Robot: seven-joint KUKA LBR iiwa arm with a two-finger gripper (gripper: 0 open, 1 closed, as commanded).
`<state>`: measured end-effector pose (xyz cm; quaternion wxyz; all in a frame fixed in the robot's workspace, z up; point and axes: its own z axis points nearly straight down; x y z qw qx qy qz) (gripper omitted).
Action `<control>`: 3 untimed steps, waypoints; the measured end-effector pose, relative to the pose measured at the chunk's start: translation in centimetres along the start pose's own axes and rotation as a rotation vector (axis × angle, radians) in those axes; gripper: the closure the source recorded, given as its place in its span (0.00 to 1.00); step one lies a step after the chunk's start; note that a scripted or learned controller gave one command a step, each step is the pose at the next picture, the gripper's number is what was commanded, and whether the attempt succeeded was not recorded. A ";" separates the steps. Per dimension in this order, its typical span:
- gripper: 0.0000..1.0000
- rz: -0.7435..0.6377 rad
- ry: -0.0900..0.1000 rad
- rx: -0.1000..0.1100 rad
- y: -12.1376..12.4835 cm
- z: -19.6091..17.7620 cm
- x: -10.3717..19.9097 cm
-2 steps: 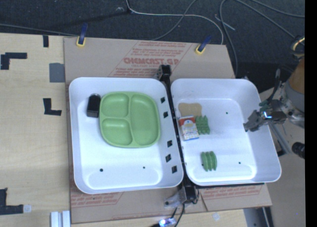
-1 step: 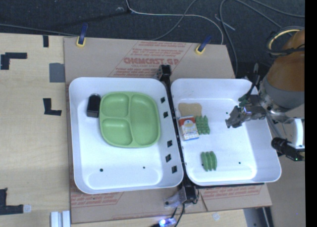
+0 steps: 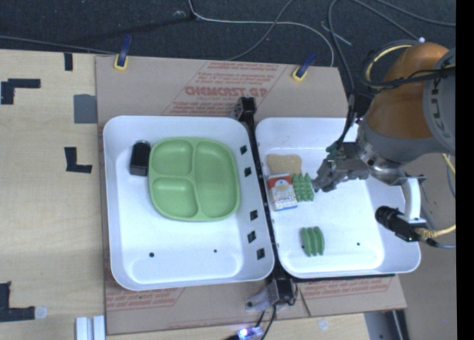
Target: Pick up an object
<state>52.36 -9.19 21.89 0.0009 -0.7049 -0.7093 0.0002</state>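
Brown cardboard (image 3: 222, 83) with red print covers the bench under both bins, held at its far edge by two yellow-and-blue clamps (image 3: 121, 59). On it sit the left bin (image 3: 122, 205) and the right bin (image 3: 370, 257), white and shallow, touching along a black divider strip. The grey arm (image 3: 411, 109), with its orange band, reaches in from the right and hangs over the right bin.

Inside the left bin lies a light green divided plate (image 3: 195, 179) with three compartments, and a small black block (image 3: 139, 158) rests just beside the plate's left rim.

In the right bin, near the divider, a tan flat piece (image 3: 284, 163) lies at the top of a small cluster; a red-and-white carton (image 3: 281, 191) lies just below it, touching or nearly so, and a green ridged item (image 3: 303, 186) sits against the carton's right side. A second green ridged object (image 3: 312, 241) lies apart, nearer the bin's front.

The gripper (image 3: 326, 181) is down low just to the right of the green ridged item beside the carton. Its tip is dark and small against the bin floor, so whether the fingers are spread or closed cannot be told, and nothing can be seen held between them.
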 end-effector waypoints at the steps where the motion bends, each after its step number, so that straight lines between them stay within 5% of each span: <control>1: 1.00 -0.002 0.001 0.000 0.7 0.0 6.4; 3: 1.00 -0.001 0.001 -0.001 1.0 -0.5 17.3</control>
